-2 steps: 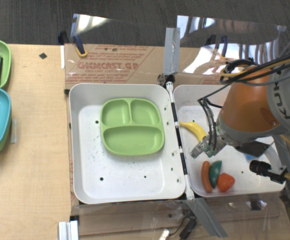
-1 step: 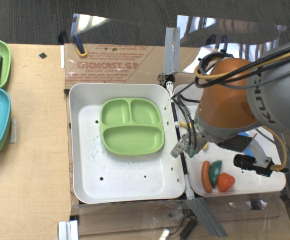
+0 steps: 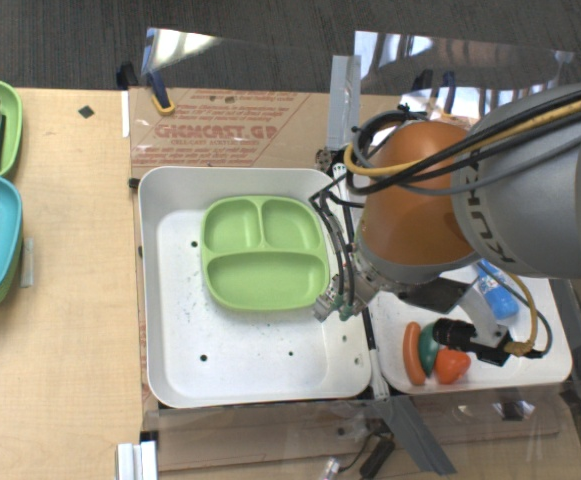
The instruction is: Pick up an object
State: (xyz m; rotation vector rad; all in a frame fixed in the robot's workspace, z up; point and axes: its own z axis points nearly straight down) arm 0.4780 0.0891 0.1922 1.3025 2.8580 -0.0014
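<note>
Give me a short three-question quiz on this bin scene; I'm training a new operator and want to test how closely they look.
1. True or false: the green divided plate lies in the left bin.
2. How many compartments does the plate have?
A. two
B. three
C. four
3. Where is the claw relative to the plate?

Key
1. True.
2. B: two small compartments at the far side, one long one at the near side.
3. At the plate's lower right corner, by the divide between the bins. The orange and green toy lies in the right bin.
</note>
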